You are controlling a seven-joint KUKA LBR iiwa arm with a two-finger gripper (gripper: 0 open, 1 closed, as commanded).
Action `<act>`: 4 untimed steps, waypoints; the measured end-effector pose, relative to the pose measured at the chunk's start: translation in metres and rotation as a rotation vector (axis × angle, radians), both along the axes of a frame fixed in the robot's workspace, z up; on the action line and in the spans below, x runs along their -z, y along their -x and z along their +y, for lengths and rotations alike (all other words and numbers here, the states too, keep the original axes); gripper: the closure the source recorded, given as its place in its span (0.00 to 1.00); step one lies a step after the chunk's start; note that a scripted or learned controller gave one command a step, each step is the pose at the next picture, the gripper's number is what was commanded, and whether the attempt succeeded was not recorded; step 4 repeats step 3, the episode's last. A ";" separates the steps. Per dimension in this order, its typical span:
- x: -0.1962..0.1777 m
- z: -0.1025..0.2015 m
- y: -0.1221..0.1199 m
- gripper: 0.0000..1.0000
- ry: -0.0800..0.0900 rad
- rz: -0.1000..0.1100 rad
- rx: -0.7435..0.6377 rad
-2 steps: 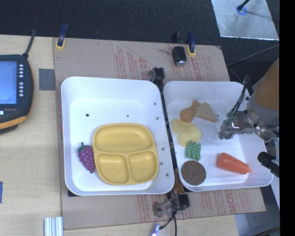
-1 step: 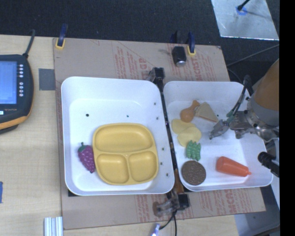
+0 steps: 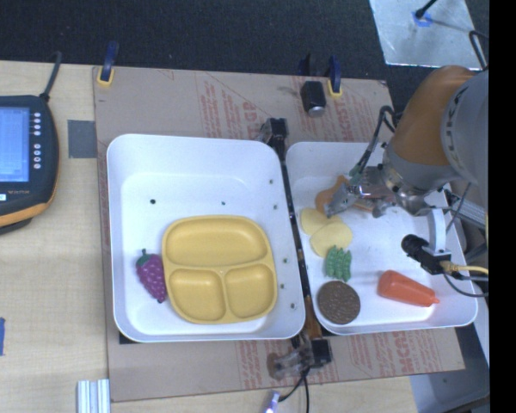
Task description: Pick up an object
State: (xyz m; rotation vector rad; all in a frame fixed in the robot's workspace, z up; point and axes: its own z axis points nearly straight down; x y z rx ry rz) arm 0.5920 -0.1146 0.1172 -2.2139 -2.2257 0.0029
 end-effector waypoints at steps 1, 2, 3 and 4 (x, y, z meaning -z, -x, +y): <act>0.026 0.012 0.099 0.00 0.000 0.002 -0.001; 0.016 0.011 0.099 1.00 0.000 0.003 -0.005; -0.075 0.081 0.061 1.00 -0.001 -0.001 0.001; -0.075 0.081 0.061 1.00 -0.001 -0.001 0.001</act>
